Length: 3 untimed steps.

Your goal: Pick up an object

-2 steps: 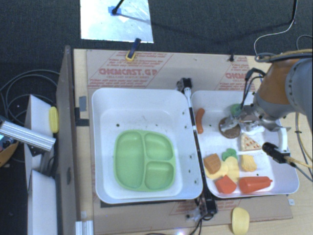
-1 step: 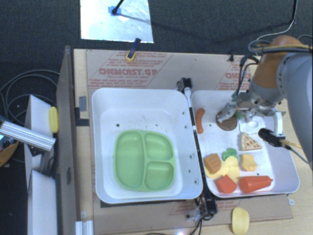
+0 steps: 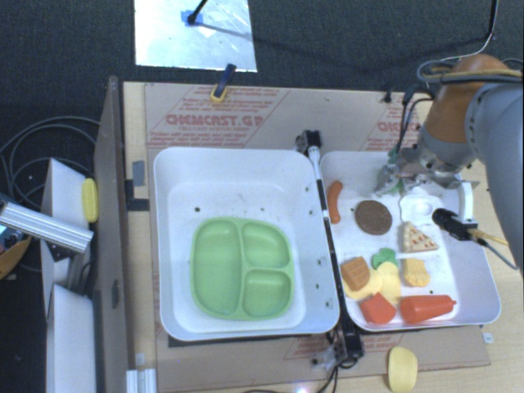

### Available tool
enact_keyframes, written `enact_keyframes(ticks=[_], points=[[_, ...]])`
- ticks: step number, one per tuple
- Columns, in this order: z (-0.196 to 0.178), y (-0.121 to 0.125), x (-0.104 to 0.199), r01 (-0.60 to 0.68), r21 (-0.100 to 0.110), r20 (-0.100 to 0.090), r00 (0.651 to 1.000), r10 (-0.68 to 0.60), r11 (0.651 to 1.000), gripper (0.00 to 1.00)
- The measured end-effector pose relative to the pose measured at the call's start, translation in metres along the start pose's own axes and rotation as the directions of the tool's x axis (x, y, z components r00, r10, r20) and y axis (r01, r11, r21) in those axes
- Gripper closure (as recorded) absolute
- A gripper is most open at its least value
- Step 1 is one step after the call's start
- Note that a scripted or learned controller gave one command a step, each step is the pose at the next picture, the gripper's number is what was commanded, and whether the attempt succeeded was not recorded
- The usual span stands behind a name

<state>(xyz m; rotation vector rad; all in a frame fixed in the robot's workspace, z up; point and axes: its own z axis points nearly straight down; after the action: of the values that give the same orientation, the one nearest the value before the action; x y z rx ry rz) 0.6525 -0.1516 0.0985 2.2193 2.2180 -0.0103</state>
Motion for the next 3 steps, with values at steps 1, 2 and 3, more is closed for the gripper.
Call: enact_keyframes(ticks=[1, 2, 3], points=[[-0.068, -0.09, -0.015, -0.003, -0.003, -0.006, 1.0, 0.003, 1.0, 1.0], [-0.088, 0.004, 0.001, 0.009, -0.014, -0.005, 1.0, -0.009, 1.0, 1.0], [-0.142, -0.083, 0.062, 0.009, -0.003, -0.011, 1.0, -0.009, 1.0, 1.0]])
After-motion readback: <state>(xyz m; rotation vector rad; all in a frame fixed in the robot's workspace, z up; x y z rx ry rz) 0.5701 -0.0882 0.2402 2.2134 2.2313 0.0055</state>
